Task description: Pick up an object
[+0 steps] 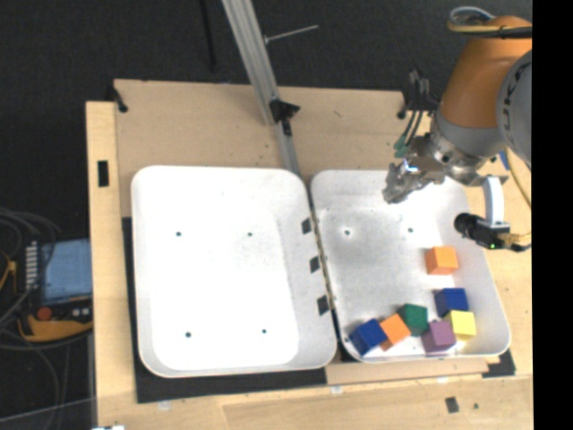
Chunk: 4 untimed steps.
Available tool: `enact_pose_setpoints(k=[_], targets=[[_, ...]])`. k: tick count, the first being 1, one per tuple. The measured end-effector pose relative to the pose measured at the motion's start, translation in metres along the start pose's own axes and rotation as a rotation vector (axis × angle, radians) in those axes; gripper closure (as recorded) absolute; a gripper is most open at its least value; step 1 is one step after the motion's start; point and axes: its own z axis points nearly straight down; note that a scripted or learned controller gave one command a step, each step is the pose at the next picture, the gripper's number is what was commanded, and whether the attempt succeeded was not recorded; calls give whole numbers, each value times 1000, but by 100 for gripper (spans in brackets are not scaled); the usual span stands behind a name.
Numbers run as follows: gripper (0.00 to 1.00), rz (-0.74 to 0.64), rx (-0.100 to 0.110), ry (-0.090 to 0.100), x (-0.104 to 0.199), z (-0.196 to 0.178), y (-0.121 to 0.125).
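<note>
The tool [399, 186] hangs over the far edge of the right bin [376, 240], near its back left part; the view is too small to tell how it stands, and nothing shows in its grip. Grey arm [488, 79] with orange band comes in from the right.

All blocks sit in the right bin, toward its near and right side, well apart from the tool. Small solid-coloured cubes, matte. Orange block [441, 260] sits alone by the right wall. Blue block [452, 300] is just nearer than it, with a yellow block [463, 323] touching its near side. Purple block [439, 336] is beside the yellow one. Green block [414, 317], a second orange block [394, 330] and a second blue block [367, 337] form a tilted row along the near wall, touching each other.

Left bin [224, 267] lies beside it on the counter [179, 115].
</note>
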Motion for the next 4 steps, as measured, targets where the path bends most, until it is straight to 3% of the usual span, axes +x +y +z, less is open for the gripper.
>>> enact_pose_setpoints(k=[1,2,4], targets=[[100,2,2,0,45,2,-12],[100,0,4,0,84,7,-39],[100,-4,4,3,187,-8,-75]])
